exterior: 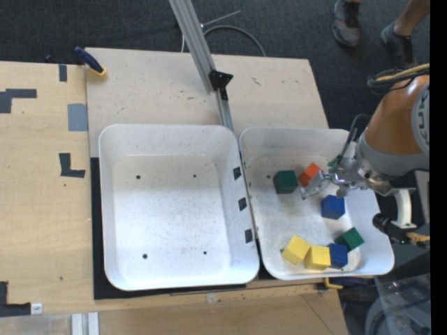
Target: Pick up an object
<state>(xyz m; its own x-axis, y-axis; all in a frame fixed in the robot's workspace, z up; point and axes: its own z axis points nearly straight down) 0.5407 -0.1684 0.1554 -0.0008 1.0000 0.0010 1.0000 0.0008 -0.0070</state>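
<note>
In the right bin [363, 139] my gripper [316, 185] hangs low over the middle of the floor, reaching in from the right. An orange block [308, 174] sits right against its tip on the far side. A dark green block [284, 181] lies just left of that. A blue block [333, 206] rests just below the gripper. Near the front wall are a yellow block [296, 248], a second yellow block [319, 257], a small blue block [339, 255] and a green block [351, 238].
The left bin [112, 145] stands beside the right one, across a shared rim. A metal pole [195, 33] slants down to the bins' back edge. A person's feet [347, 21] are on the dark floor behind the bench.
</note>
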